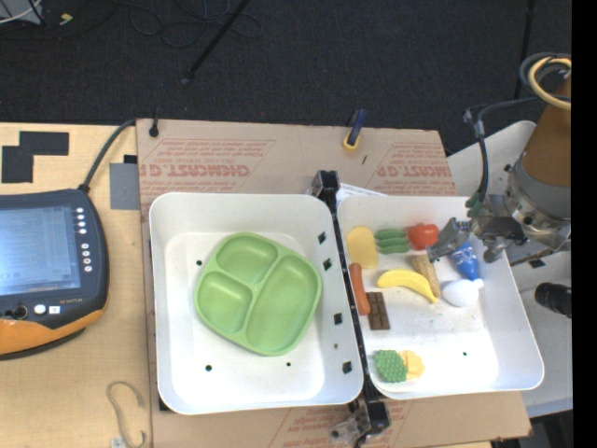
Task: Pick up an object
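Toy food is lying bunched in the upper half of the right bin (504, 362), likely tipped there as pick targets: a banana (408, 282) at centre, a red tomato (423, 234) at about twelve o'clock from it, a white egg (460, 293) at three o'clock, and a blue item (465, 264) just above the egg. The arm is reaching in from three o'clock, wrist tilted down, the gripper (464, 241) hovering over the blue item; whether its fingers are spread or pinching it, I cannot tell. A green divided plate (258, 292) is sitting in the left bin (177, 343).
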`<state>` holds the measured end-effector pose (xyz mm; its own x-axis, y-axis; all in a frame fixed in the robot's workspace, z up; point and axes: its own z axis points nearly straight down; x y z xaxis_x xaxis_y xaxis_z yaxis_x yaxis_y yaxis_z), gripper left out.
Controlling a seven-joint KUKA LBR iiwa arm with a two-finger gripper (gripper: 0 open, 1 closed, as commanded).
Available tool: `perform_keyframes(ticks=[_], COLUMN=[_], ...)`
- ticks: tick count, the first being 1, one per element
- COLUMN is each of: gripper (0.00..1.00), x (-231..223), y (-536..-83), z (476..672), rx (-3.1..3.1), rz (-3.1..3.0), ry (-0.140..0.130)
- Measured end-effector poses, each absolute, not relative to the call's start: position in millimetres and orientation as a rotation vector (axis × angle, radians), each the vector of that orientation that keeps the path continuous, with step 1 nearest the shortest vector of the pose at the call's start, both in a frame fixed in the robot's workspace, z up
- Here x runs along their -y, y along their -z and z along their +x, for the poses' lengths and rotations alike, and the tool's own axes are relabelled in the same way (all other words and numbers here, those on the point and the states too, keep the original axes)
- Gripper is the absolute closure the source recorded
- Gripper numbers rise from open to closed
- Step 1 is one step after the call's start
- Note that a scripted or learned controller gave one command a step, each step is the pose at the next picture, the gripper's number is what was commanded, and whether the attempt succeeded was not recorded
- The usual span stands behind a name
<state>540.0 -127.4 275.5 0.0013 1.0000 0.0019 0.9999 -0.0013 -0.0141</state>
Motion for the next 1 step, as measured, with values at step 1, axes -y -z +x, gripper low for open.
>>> perform_keyframes(ticks=[1], gripper=[0.0], x=[127.6], y=[-282.1], z=[541.8], rx=[2.222], rz=[-2.22], ry=[-0.002])
